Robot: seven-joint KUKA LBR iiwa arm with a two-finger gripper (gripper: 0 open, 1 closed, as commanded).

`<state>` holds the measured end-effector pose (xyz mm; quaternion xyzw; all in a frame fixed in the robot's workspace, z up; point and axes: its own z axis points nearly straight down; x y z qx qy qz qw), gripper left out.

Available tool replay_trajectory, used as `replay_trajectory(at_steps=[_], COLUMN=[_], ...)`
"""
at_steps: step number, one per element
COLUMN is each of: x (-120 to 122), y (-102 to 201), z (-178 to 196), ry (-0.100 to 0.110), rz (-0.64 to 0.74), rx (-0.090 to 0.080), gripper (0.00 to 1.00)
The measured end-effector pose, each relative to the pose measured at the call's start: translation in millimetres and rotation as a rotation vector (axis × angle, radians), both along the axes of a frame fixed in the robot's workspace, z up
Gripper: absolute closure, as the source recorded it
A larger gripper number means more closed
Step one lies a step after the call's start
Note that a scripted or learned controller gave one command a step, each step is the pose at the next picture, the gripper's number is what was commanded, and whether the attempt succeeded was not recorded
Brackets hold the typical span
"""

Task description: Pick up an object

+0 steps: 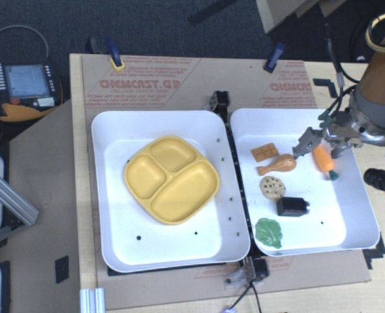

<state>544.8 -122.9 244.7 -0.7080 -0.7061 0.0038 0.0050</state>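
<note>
Carrot (pixel 322 158) sits between the wide-spread pincer (pixel 323 143) fingers in the right bin (pixel 355 237) (not yet gripped); closing off-centre might nudge it aside.

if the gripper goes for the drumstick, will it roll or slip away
Probably somewhat. The drumstick looks like smooth moulded plastic, so likely stiff, light and a bit slippery. Its bulbous end may let it pivot when nudged. The cracker lies close, so it could get bumped.

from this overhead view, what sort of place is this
Probably a robotics lab: two white bins on a bench, a yellow divided plate, toy food like a drumstick, and a teach pendant.
</note>
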Motion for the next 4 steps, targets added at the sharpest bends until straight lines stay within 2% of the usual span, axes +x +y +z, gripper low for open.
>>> replay_trajectory(at_steps=[1, 2, 4], x=[2.3, -3.9, -1.0], y=[0.3, 4.1, 3.7], z=[6.4, -38.5, -157.9], ry=[-0.012, -0.007, -0.013], rz=[0.003, 0.002, 0.000], rx=[-0.002, 0.000, 0.002], gripper=[0.00, 0.00, 0.00])
